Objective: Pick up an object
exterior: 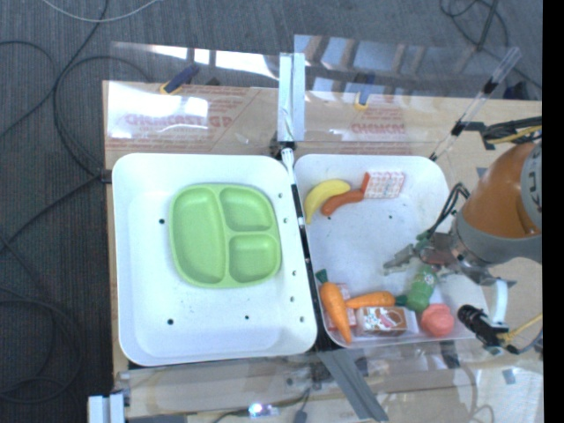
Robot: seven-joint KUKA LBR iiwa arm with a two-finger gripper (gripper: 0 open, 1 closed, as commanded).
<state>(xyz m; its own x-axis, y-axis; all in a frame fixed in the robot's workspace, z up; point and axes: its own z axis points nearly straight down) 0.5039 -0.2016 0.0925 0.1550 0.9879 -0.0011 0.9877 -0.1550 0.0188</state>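
The claw [421, 256] is seen low over the right bin [352, 236], just above a green bottle [421, 287]; whether its fingers are apart or closed cannot be told. A red ball [437, 321], a snack packet [384, 322] and two carrots [334, 309] are crowded along the near wall. A banana [321, 196] and a red-white packet [384, 184] are left far off. A green divided plate [226, 235] is held by the left bin [141, 324].

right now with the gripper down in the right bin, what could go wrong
1. The gripper sits just above the small green bottle, which is crowded against the red round fruit and the flat snack packet; closing could nudge them instead of grasping.
2. These items lie near the right white bin's lower wall, so the fingers might catch it.
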